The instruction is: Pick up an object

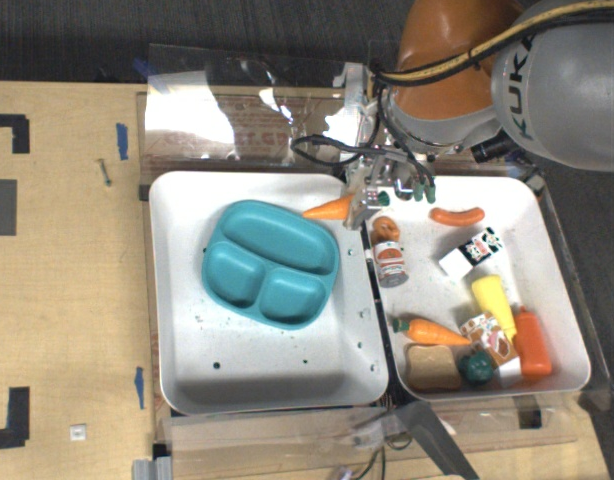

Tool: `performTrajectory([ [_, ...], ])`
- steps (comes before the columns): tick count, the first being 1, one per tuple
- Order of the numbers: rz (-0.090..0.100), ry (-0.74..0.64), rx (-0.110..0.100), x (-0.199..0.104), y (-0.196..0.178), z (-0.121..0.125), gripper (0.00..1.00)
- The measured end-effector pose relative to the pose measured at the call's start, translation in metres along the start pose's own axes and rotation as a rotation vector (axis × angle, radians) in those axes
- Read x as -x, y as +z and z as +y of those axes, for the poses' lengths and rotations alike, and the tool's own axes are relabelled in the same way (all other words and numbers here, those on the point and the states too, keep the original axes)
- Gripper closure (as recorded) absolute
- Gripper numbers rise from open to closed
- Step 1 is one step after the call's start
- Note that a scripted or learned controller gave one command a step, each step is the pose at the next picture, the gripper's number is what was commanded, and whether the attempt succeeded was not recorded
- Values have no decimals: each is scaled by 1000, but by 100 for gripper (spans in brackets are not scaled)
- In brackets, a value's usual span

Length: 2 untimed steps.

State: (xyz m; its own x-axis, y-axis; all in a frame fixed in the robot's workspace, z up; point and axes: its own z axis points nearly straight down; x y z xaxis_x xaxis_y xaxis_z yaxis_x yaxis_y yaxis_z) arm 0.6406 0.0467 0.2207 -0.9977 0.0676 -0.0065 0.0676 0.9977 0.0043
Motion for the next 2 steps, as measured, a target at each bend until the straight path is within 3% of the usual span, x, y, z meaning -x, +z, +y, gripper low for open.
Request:
performTrajectory([
  [1, -5, 109, -2, 26, -43, -2, 100],
  [2, 4, 61, -3, -36, -9, 15, 100],
])
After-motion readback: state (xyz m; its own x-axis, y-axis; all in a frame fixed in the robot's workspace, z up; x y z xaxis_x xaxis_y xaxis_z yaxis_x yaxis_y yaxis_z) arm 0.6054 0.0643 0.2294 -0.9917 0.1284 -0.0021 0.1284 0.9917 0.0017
